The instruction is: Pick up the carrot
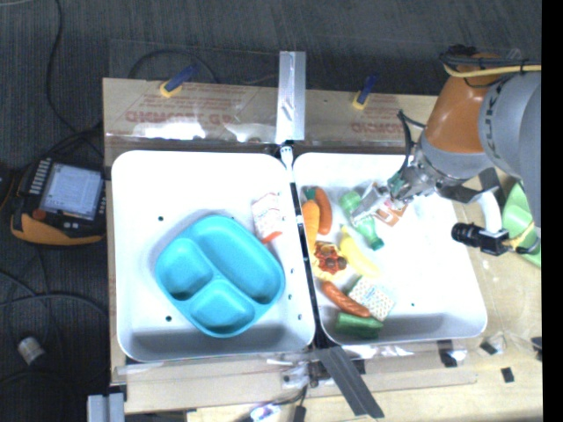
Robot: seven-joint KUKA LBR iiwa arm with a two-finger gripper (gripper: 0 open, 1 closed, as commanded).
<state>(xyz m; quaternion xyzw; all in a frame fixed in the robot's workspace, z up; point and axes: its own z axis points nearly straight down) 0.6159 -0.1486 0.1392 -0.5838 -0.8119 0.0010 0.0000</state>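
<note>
The carrot is a bright orange stick lying lengthwise against the left wall of the right bin, in its far left part. A darker red-orange sausage-shaped piece lies right beside it. My gripper hangs over the far middle of the same bin, well to the right of the carrot and apart from it. It hovers just above a green toy item and a small red-and-white piece. The orange band of the arm reaches in from the upper right.
Several toy foods crowd the right bin's left half: a yellow piece, a red-orange pepper-like piece, a checked packet, a green piece. The left bin holds a blue divided tray and a small carton.
</note>
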